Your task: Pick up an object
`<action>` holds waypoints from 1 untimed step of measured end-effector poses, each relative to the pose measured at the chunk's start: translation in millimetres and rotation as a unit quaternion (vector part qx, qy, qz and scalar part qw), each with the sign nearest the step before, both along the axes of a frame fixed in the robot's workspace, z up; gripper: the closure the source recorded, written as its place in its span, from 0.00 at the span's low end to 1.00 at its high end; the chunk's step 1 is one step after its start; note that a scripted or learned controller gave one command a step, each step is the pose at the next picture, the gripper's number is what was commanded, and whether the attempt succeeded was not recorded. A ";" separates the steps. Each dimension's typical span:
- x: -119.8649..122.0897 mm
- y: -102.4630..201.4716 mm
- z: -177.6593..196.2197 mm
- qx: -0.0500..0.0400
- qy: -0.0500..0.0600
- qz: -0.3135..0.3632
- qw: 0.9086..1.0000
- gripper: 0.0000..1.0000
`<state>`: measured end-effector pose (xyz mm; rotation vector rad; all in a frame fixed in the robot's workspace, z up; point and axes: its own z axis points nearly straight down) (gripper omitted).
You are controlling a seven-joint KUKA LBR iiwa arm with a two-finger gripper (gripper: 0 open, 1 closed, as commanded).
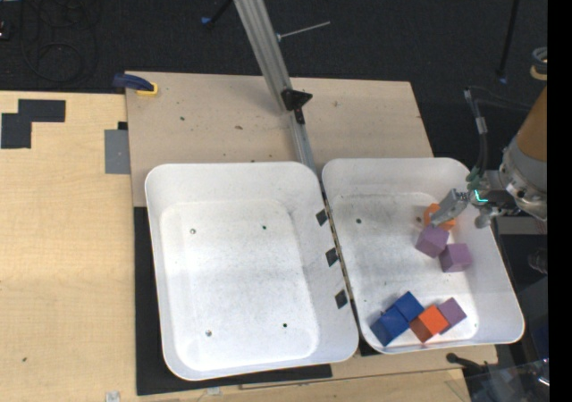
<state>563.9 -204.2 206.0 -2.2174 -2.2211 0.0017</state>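
Observation:
The right white bin [375, 179] holds several small blocks. An orange block [439, 213] lies near its right wall, with a purple block [432, 241] just below it and another purple block [456, 257] beside that. At the front of the bin sit a blue block [398, 315], an orange block [431, 322] and a purple block [452, 310], bunched together. My gripper [458, 204] reaches in from the right and sits low over the right bin, right next to the upper orange block. Nothing can be made out in its grasp.
The left white bin [179, 186] stands beside the right one, with black clips [332, 256] along the shared edge. A slanted aluminium bar [264, 43] rises behind the bins. The arm's body [527, 168] stands over the right bin's right wall.

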 end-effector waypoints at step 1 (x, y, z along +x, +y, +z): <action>-3.4 -0.2 -64.6 0.001 0.003 -0.001 1.000 0.00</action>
